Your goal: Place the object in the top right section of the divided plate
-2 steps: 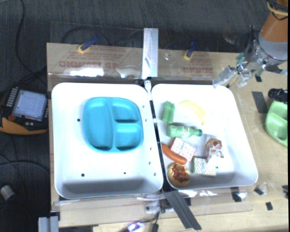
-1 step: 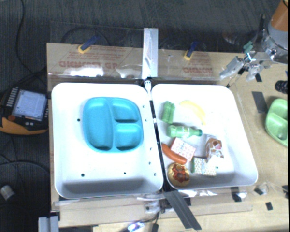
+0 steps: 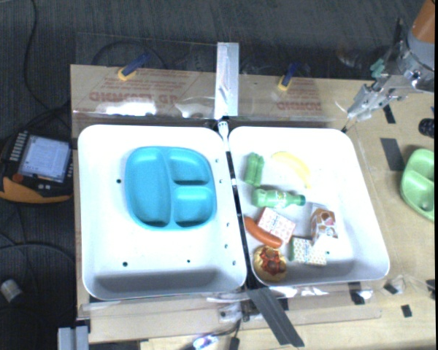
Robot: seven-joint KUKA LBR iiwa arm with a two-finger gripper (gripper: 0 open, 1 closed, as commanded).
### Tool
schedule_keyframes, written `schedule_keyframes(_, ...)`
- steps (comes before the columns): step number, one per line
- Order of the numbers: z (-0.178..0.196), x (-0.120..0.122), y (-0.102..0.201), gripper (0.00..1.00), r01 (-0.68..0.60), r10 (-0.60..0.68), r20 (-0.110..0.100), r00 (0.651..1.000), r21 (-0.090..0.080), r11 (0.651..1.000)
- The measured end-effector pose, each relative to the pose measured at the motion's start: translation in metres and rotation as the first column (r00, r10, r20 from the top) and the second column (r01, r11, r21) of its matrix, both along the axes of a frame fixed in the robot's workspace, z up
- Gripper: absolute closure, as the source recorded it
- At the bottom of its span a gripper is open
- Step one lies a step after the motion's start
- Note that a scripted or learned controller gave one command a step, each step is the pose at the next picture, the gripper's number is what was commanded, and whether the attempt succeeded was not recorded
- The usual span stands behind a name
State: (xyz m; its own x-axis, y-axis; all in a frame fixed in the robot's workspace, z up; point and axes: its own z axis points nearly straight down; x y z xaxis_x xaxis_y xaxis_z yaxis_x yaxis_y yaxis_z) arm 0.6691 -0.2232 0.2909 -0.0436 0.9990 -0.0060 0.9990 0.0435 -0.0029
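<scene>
A blue divided plate (image 3: 169, 187) lies in the left bin (image 3: 102, 195); its two smaller sections are on its right side and nothing lies in them. The right bin (image 3: 358, 195) holds several toy foods: a green pepper (image 3: 254, 168), a yellow banana (image 3: 292, 165), a green bottle (image 3: 277, 197), a red-and-white carton (image 3: 277, 225), a hot dog (image 3: 261, 233), a brown packet (image 3: 323, 224), a small white-green box (image 3: 301, 250) and a pastry (image 3: 271, 263). My gripper (image 3: 366, 102) hangs at the upper right, beyond the right bin's far right corner, with nothing in it.
A light green object (image 3: 420, 181) sits on the bench to the right of the bins. A metal divider post (image 3: 227, 79) stands at the back between the bins. A handheld device (image 3: 35, 165) lies on the floor at left.
</scene>
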Motion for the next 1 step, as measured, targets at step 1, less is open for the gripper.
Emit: schedule_keyframes(1,-0.0001,0.0,-0.0001,0.0,0.0,0.0,0.0,1.0,-0.001,1.0)
